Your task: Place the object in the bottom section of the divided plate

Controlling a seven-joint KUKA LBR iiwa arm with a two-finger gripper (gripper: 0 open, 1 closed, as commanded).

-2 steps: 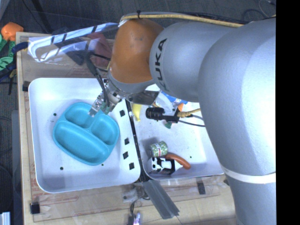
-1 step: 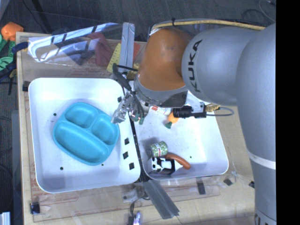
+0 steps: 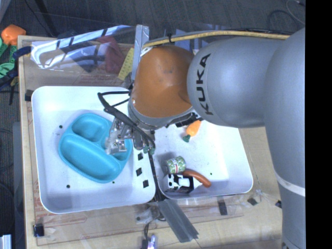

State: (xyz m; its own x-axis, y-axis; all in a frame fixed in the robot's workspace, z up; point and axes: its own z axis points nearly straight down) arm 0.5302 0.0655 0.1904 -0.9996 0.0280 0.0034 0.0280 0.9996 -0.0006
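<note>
Gripper (image 3: 118,141): over the blue divided plate (image 3: 85,154), right edge; I cannot tell its opening or load. Candidate objects, right bin (image 3: 236,157): green can (image 3: 176,165), carrot (image 3: 193,129), sausage (image 3: 198,177). I centre over the bottom section before release.

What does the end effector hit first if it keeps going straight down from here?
Most likely the blue divided plate: the end effector points down over its right edge, at the larger lower section. Height above it is unclear from this slanted view.
</note>
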